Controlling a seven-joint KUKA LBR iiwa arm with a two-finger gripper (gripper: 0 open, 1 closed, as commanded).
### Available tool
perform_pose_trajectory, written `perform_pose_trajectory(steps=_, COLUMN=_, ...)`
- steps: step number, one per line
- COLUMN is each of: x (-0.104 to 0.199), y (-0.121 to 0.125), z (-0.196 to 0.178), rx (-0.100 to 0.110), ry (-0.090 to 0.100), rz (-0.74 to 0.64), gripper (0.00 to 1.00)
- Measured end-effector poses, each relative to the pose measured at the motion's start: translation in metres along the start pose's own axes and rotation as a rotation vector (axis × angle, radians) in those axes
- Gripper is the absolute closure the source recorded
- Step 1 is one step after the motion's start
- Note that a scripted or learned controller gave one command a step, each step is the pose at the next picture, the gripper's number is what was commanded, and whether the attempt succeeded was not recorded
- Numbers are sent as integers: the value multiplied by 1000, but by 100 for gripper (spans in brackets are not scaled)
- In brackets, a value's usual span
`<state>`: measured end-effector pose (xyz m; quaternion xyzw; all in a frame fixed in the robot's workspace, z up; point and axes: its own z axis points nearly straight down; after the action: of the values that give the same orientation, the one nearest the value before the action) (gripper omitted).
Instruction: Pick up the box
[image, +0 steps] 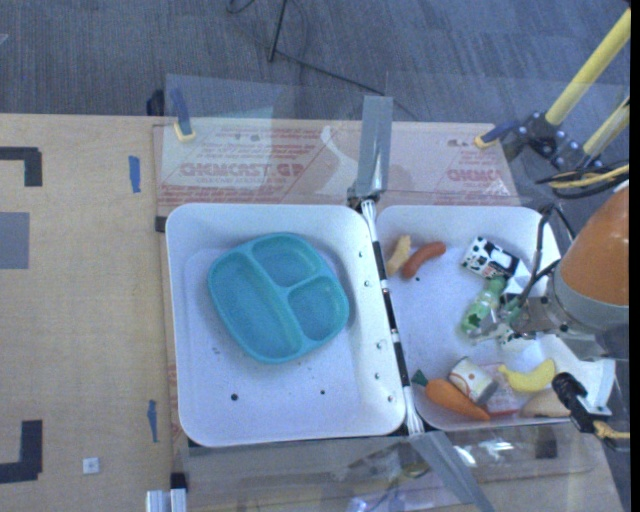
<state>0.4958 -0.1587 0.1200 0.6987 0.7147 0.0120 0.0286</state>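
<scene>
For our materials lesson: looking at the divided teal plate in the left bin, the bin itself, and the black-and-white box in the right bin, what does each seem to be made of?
Teal plate: likely moulded plastic, matt, one even colour with rounded compartment walls.
Left bin: probably plastic, white, faintly glossy, with soft rounded corners.
Black-and-white box: possibly printed card, judging by its patchy print; too small to be sure.

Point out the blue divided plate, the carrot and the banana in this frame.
Blue divided plate (262, 318): camera view, on the floor of its largest section.
Carrot (455, 398): camera view, on the middle of its orange body.
Banana (530, 377): camera view, on the middle of its yellow curve.
</scene>
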Motion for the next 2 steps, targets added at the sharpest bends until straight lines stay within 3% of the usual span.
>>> perform_pose_trajectory(steps=1, x=45, y=6, z=4, rx=-30, ry=-20, rz=99, gripper=0)
perform_pose_trajectory(steps=2, x=37, y=7, z=4, rx=-24, ry=-3, rz=75, gripper=0)
